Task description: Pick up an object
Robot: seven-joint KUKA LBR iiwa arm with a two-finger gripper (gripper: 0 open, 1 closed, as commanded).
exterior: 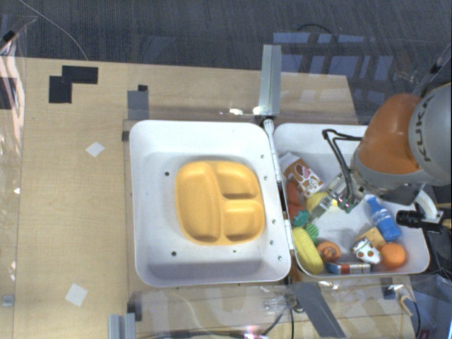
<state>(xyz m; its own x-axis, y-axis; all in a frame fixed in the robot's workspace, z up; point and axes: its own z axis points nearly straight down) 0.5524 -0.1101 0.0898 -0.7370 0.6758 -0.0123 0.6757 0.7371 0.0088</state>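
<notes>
Gripper: your gripper is low in the right bin, just beside a small yellow toy; from this height you cannot tell how it is set or whether anything is caught in it.
Nearest thing: that yellow toy lies left of the gripper, with a green piece touching it from below.
How it handles: it looks like light, hard, smooth plastic, so expect it to skid or roll under a poor pinch; take it across its narrow middle, not the rounded end.
Corn cob: the corn lies lengthwise along the bin's left wall, ridged and probably easier to hold, but tight to the wall.
Carton: the brown-and-white carton sits near the bin's upper left, boxy, best taken across its flat sides.
Bottle: the blue bottle lies right of the gripper, round and likely slippery.
Orange: the orange ball rests in the lower right corner; it will roll.
Other bin: the left bin holds a yellow divided tray, broad and shallow, awkward for two fingers.
Hidden: the arm covers the upper right part of the right bin.
Hard to read: the small pieces along the bin's front edge overlap, so you cannot separate them cleanly.
</notes>
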